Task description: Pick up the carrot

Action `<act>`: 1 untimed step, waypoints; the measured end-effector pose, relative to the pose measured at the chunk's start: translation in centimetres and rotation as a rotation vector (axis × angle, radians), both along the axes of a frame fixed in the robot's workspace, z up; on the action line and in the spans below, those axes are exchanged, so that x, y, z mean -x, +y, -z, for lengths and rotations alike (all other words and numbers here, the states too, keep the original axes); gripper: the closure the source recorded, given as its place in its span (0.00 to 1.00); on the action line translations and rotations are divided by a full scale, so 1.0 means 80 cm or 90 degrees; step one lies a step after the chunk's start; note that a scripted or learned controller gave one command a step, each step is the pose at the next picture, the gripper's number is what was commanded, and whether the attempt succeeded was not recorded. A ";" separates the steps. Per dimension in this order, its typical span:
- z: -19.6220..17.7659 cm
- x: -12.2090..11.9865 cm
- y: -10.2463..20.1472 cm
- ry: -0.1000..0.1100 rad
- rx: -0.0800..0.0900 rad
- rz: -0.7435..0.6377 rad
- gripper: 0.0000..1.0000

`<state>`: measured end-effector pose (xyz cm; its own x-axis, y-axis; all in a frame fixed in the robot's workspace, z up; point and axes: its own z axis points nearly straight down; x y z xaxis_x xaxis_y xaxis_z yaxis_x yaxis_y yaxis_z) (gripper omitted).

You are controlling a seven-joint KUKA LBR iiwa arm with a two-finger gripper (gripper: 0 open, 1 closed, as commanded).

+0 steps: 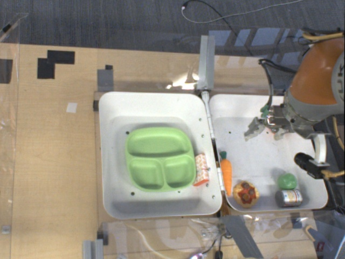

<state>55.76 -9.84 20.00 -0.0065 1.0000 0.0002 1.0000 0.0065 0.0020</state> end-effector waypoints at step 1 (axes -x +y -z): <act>0.021 0.077 0.054 0.001 0.000 0.008 0.00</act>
